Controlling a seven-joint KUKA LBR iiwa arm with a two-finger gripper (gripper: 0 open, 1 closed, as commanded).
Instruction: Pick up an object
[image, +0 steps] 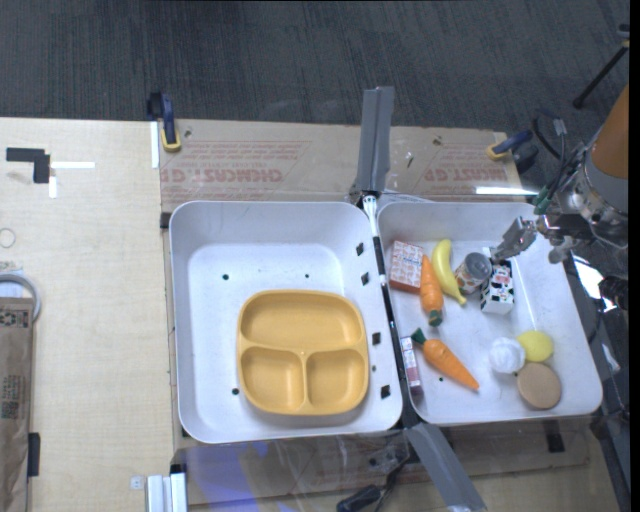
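Right bin (580, 330) crowded with objects, left bin (200, 300) open around yellow tray (302, 352)

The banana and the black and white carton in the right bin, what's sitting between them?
In the camera view, a small grey can lies between the banana and the black and white carton.
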